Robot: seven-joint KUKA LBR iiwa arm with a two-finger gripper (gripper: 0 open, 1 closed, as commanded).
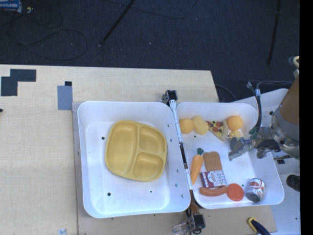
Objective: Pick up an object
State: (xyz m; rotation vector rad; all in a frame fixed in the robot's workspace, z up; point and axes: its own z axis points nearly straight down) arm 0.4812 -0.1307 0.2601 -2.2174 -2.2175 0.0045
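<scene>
Writing on the red packet is unreadable; the gripper hangs over the right bin, finger state unclear

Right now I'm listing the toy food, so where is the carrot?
The carrot lies in the right bin, along its left wall, just left of the brown bread slice and above the sausage.

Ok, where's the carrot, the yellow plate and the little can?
carrot (pixel 196 167), camera view, middle of its orange body
yellow plate (pixel 121 169), camera view, its front-left rim
can (pixel 255 189), camera view, its side
</scene>
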